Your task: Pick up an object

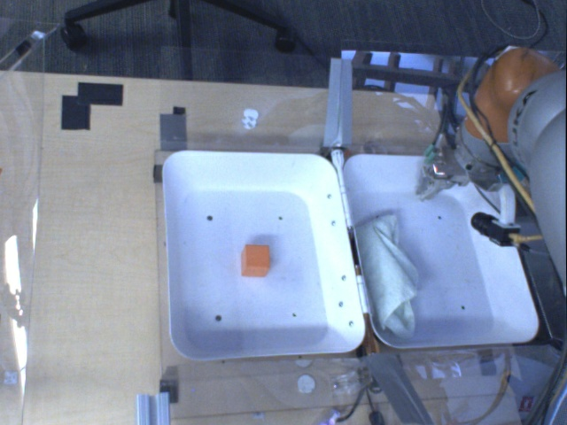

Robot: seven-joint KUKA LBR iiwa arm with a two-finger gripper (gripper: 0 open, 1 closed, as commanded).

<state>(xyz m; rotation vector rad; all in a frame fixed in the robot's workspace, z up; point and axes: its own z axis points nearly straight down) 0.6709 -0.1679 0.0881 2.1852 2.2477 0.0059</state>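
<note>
An orange cube (256, 260) rests near the middle of the left white bin (190, 237). A crumpled pale cloth (389, 273) lies along the left side of the right bin (478, 326). My gripper (435, 173) hangs over the far edge of the right bin, up and to the right of the cloth, well apart from both objects. I see nothing between its fingers.
A metal divider post (337, 113) stands behind the seam between the bins. The grey arm with its orange band (514, 78) and cables fills the upper right. A black office chair base (177, 7) sits on the floor beyond the bench.
</note>
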